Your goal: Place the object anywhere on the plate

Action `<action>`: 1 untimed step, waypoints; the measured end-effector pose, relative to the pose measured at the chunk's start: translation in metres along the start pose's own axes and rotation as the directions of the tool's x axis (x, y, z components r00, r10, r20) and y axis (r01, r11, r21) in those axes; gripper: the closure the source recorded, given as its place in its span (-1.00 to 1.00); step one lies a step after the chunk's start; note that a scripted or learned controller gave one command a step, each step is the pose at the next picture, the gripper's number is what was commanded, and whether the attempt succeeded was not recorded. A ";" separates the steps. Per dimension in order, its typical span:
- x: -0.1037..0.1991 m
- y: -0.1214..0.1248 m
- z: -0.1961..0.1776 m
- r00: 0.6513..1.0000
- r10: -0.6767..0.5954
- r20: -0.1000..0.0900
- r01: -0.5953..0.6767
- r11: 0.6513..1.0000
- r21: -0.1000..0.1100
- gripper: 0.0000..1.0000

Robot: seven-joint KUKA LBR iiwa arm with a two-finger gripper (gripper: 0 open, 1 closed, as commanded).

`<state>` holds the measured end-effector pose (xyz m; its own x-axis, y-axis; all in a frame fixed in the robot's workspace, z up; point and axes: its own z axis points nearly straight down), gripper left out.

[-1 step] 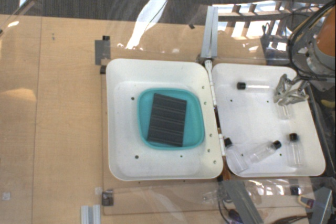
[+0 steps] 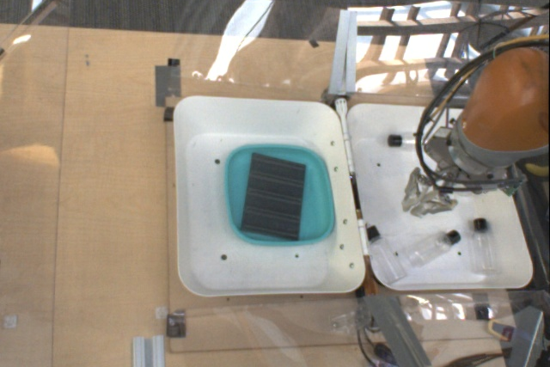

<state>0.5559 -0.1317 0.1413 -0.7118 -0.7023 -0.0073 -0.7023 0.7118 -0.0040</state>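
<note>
Camera view: ribbed dark slab (image 2: 274, 197) on smooth teal plate (image 2: 320, 200).

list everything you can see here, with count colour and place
bins: 2, white, side by side on the bench
plate: 1, teal, in the left bin
ridged block: 1, dark grey, lying on the plate
clear vials: about 2, transparent with black caps, near edge of the right bin
crumpled piece: 1, silvery grey, middle of the right bin
bench: 1, light wood
arm: 1, grey with orange band, over the right bin; tool hidden beneath it
</note>
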 end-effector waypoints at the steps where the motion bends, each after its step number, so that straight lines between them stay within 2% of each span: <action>1: -0.004 -0.001 -0.013 1.000 -0.004 0.008 0.004 1.000 0.009 1.00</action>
<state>0.5597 -0.1298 0.1541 -0.7090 -0.7050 -0.0154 -0.7049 0.7092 -0.0125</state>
